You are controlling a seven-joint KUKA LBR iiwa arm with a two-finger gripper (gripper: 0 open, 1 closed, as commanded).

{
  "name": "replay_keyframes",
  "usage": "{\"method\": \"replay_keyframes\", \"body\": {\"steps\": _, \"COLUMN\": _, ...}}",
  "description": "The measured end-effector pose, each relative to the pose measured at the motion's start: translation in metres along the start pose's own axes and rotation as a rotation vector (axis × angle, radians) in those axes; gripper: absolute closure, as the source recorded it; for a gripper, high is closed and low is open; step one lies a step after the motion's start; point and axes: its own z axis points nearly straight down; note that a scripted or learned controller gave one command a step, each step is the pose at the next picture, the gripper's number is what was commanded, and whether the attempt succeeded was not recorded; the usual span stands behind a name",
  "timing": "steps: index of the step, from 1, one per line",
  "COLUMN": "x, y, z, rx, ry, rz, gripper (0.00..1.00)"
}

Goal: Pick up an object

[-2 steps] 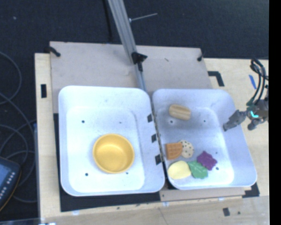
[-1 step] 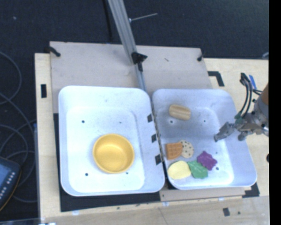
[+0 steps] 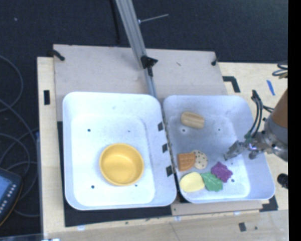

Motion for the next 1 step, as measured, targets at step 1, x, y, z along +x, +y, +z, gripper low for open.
{"method": "replay_keyframes", "body": {"steps": 1, "x": -0.0018, "y": 0.0006, "z": 0.0509, "rx": -0.005, "ry": -0.002, "rz": 0.002, "gripper": 0.00}}
